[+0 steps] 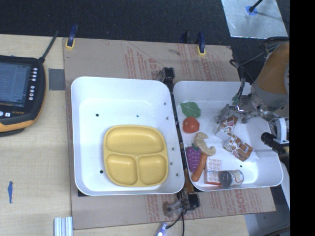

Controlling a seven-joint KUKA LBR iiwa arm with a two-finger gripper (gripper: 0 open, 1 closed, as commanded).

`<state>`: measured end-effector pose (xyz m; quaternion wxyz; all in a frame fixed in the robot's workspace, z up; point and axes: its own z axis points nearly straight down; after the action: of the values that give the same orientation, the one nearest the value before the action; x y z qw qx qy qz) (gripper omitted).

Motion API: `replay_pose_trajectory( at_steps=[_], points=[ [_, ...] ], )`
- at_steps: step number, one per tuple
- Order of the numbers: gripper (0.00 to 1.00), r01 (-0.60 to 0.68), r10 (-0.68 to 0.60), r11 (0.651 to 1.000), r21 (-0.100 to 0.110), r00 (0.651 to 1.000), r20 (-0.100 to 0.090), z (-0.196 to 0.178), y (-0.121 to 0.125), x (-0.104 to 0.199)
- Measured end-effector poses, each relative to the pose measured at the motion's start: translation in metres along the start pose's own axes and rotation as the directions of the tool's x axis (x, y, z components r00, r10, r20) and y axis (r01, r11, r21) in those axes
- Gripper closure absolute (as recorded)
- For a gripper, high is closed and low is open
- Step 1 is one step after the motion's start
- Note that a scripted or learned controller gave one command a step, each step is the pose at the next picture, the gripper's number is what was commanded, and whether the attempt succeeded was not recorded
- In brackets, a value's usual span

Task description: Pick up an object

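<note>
My gripper [236, 114] hangs low over the back right part of the right bin [266, 178], with its fingers spread open. Just below and left of it lies a brown and white packet [226, 127], close to the left fingertip; nothing sits between the fingers. A second similar packet [238, 148] lies nearer the front. Along the bin's left side are a green leafy toy [190, 108], a red tomato [191, 125], a beige curved piece [203, 143], purple grapes [193, 157] and an orange carrot [199, 167]. A small dark-capped jar [225, 177] lies at the front.
The left bin [88, 97] holds a yellow divided plate [136, 155]. A black and orange tablet [17, 92] rests on the bench at far left. Clamps hold the cardboard sheet [123, 58] at the back. The arm's grey and orange body [273, 77] rises at the right.
</note>
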<state>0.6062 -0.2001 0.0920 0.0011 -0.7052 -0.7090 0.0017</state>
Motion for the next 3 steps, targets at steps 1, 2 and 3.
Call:
replay_pose_trajectory(
  at_steps=[1,2,3],
  points=[
    [0.00,-0.001,0.001,1.000,-0.002,1.000,-0.002,-0.001,0.051,0.020],
    [0.00,-0.001,0.001,1.000,0.000,1.000,0.000,0.000,-0.006,-0.002],
    [0.00,-0.002,0.002,1.000,-0.002,1.000,-0.002,-0.001,0.050,0.008]
  ],
)
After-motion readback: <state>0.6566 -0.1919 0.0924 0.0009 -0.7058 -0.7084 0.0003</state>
